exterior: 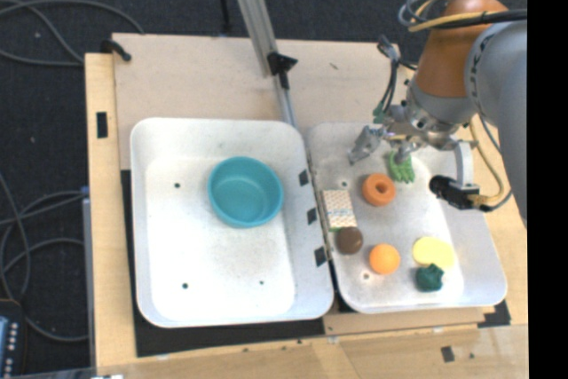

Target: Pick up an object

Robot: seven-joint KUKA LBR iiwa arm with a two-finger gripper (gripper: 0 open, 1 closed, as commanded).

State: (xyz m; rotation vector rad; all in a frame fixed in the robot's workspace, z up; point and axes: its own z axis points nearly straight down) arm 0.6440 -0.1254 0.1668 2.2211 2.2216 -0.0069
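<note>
My gripper (411, 157) hangs over the back of the right bin (484, 280), its two fingers spread wide apart, so it is open. A small green object (401, 167) lies under it, between the fingers, and neither finger closes on it. Just in front sits an orange ring (379, 189). Further forward are a checkered block (337, 207), a brown ball (348, 239), an orange ball (384, 258), a yellow object (432, 251) and a dark green object (429, 278).
The left bin (169, 280) holds a teal bowl (245, 191). A slanted metal rail (253, 4) runs from the top of the view down to the gap between the bins. The grey arm with its orange band (457, 49) comes in from the right.
</note>
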